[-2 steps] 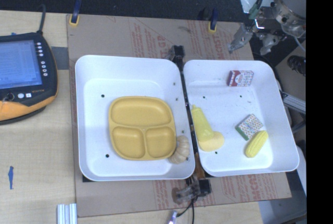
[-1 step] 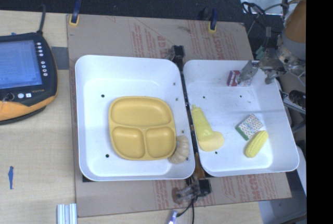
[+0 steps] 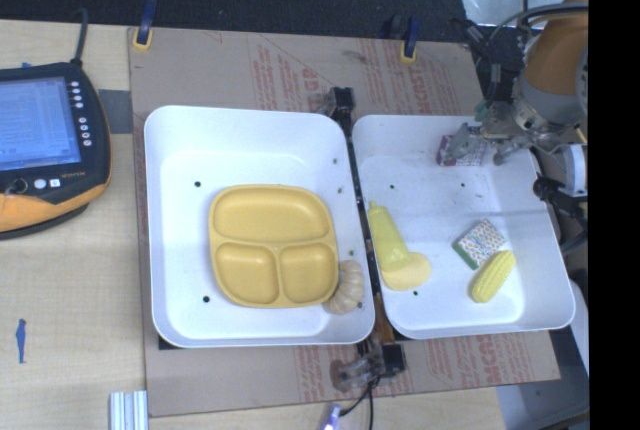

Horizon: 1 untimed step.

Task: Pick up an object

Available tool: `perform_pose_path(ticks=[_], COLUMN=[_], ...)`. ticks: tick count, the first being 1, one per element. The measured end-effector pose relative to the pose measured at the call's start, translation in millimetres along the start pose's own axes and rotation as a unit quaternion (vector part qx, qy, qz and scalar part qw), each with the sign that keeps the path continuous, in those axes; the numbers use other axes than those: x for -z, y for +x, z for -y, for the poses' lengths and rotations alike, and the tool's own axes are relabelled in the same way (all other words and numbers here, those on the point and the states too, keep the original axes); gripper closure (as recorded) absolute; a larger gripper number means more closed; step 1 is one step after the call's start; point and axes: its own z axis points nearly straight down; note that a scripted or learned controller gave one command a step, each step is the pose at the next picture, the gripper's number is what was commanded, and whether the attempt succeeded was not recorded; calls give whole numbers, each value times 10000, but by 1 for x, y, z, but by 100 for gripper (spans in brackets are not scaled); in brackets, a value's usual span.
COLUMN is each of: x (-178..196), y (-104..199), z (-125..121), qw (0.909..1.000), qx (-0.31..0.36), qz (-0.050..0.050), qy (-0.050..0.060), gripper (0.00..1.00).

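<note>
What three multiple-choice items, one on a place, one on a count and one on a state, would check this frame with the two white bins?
1. Where does the yellow divided plate lie?
A. In the left bin
B. In the right bin
C. On the bench outside the bins

2. How many loose things lie in the right bin?
A. One
B. Three
C. Five

3. How does the corn cob stand relative to the gripper?
A. Clamped in it
C. Hanging under it
B. Lying on the bin floor, apart from it

Answers: 1 A, the plate fills the middle of the left bin, with a beige shell at its corner. 2 B, a yellow bottle-shaped toy, a small patterned block and the corn cob. 3 B, the cob rests near the front of the bin while the gripper is at the back.
</note>
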Motion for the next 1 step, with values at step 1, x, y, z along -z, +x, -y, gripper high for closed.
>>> perform_pose_path(ticks=[1], x=[78], y=[71], z=[-2], qw=[10000], qx=[-8], qz=[-13], qy=[-24], gripper=[0])
